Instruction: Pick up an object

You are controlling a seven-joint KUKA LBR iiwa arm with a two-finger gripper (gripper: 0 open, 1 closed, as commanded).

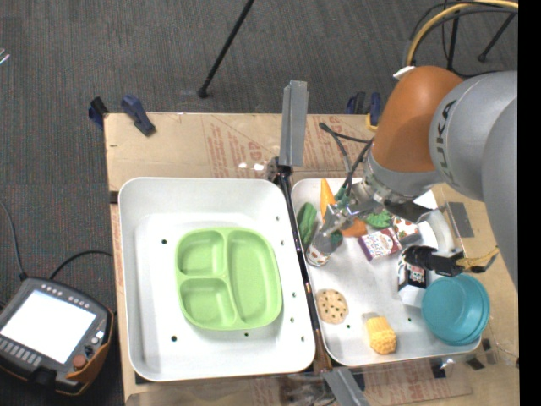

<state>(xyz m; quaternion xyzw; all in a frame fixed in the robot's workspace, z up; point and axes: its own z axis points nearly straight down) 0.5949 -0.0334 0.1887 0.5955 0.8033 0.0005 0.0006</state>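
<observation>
Hovering low over the right bin [355,345], the claw [331,227] sat just right of the green pickle [306,222]; its state could not be told. A centred, vertical descent would suit.

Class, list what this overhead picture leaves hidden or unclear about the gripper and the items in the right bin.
- Gripper: its fingers blur into the clutter, so open or shut cannot be told.
- Orange items under the wrist: partly covered by the arm, identity unclear.
- Purple packet: print too small to read.
- Right bin: its far right corner is hidden by the arm.
- Teal bowl: whether it sits inside or on the rim is unclear.
</observation>
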